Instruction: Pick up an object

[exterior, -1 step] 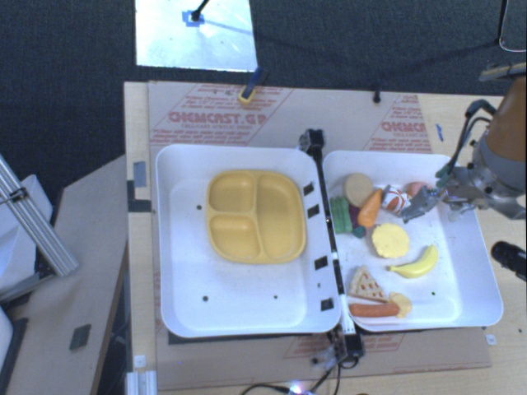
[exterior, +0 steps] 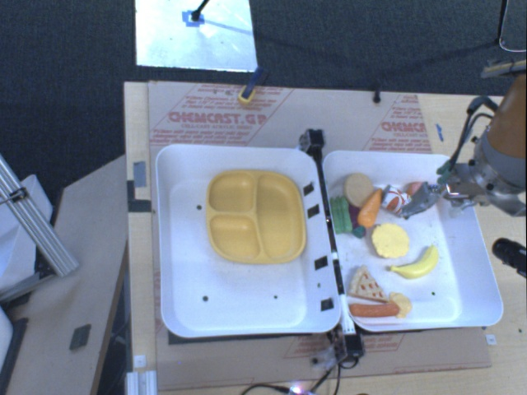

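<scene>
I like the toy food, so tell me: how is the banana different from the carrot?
The banana is yellow and curved; the carrot is orange and straight. The banana lies low in the right bin, with white floor around it; the carrot sits higher up, crowded among other toy foods. Both lie in the same bin.

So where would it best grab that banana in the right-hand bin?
Probably across the banana's middle, coming straight down from above. It lies flat on the bin floor, curved and narrow, with bare space on both long sides, so fingers could close across its width. Its ends taper and would likely slip.
</scene>
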You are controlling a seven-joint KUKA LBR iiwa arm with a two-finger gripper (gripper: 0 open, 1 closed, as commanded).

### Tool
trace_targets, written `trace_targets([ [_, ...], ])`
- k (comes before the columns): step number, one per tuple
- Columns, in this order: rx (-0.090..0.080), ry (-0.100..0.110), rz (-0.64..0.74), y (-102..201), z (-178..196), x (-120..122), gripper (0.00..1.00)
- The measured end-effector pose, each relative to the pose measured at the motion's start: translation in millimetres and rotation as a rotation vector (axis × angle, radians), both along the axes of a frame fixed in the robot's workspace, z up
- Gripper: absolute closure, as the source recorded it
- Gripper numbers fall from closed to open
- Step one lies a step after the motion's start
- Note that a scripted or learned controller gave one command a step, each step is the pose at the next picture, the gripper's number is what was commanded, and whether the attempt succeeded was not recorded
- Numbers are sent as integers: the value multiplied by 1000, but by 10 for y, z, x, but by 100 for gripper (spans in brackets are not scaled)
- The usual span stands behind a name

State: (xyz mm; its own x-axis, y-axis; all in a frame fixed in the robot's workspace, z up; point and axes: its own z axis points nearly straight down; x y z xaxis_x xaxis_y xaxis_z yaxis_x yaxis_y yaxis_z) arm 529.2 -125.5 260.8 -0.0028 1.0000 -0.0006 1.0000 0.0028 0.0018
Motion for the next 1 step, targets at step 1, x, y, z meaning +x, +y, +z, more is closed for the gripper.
trace_targets([
  [1, 1, 4, -1, 91, -480, 35, 0],
])
